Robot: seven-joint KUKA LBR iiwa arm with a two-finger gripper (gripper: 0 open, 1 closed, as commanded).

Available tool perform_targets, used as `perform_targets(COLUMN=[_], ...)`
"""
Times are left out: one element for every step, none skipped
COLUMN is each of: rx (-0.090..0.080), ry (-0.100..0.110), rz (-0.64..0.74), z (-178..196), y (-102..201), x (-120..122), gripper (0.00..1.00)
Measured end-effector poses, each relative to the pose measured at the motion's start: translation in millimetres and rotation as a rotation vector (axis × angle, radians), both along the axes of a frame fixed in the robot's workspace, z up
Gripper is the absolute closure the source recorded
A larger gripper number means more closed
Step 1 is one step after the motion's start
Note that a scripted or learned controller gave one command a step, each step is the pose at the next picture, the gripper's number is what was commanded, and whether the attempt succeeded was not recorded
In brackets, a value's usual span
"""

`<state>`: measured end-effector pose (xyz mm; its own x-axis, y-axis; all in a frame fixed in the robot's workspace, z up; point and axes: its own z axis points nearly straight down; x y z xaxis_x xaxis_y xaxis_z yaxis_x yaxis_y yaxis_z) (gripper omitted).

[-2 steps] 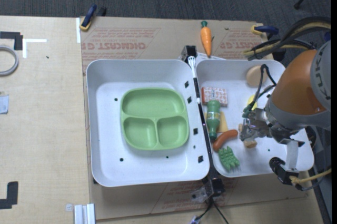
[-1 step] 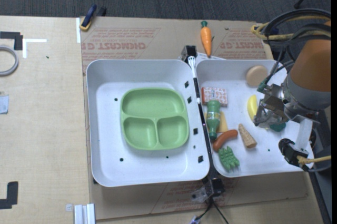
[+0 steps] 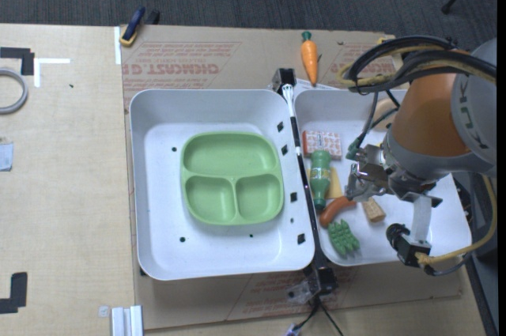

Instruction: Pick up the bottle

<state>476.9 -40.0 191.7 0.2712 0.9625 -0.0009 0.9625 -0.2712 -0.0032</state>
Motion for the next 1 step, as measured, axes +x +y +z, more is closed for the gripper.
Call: perform_targets(rx=[-0.001], ry=[-0.001], rz=[0.051], z=[0.1], y=[81.9], x=[0.2], gripper=[1.00])
